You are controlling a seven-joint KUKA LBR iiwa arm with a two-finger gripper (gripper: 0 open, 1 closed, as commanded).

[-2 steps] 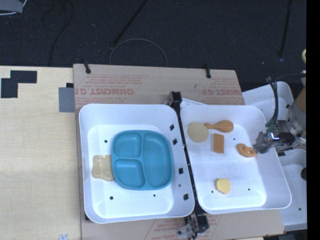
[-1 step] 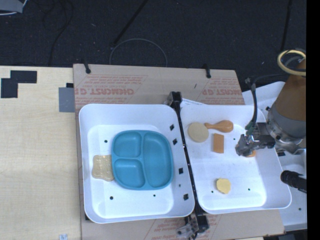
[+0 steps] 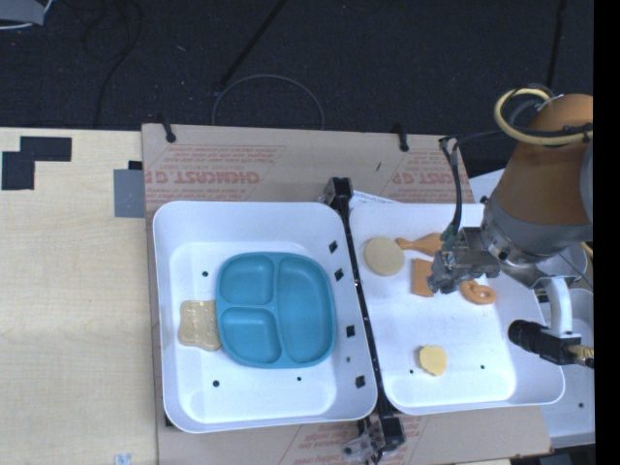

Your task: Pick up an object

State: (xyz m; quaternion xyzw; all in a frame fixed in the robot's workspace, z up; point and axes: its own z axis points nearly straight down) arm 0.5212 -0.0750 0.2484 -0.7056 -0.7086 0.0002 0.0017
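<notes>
My gripper (image 3: 445,277) hangs low over the right bin (image 3: 484,381), just beside an orange block (image 3: 420,279) on its left. An orange ring-shaped piece (image 3: 479,294) lies right of the gripper. A flat orange piece (image 3: 421,244) and a round beige disc (image 3: 384,257) lie toward the bin's far left. A small yellow piece (image 3: 433,360) rests alone near the front. Nothing is visibly held.
The left bin (image 3: 184,395) holds a blue divided plate (image 3: 275,309) with a tan textured slice (image 3: 200,325) at its left edge. A black divider (image 3: 355,298) runs between the bins. The arm's grey and orange body (image 3: 542,187) rises over the right bin's far right corner.
</notes>
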